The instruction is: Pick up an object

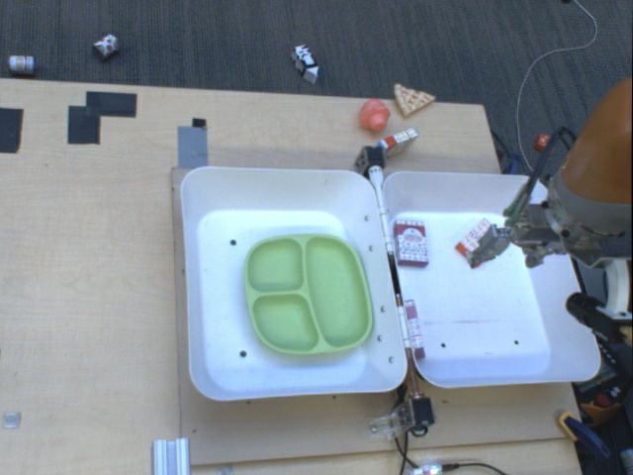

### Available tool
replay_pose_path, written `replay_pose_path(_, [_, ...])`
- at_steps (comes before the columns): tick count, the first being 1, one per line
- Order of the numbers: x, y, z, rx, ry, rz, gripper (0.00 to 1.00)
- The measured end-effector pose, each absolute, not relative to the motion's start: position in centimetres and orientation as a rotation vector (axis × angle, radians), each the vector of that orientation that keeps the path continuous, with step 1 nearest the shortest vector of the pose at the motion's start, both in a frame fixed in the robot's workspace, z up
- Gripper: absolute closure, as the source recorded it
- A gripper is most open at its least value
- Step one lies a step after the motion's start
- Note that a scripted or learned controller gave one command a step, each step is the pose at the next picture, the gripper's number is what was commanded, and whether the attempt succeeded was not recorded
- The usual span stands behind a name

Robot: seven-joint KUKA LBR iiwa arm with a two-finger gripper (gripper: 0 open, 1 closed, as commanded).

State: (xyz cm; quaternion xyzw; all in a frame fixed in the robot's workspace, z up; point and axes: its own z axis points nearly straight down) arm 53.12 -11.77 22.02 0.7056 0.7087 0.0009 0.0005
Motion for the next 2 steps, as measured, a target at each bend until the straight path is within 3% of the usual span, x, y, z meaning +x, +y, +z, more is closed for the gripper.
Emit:
replay_pose_path(1, [48.8, -15.5, 10.1, 2.219, 2.223, 0.001, 0.00])
replay_pose_path(2, [49.0, -15.4, 11.2, 2.214, 2.222, 0.007, 1.00])
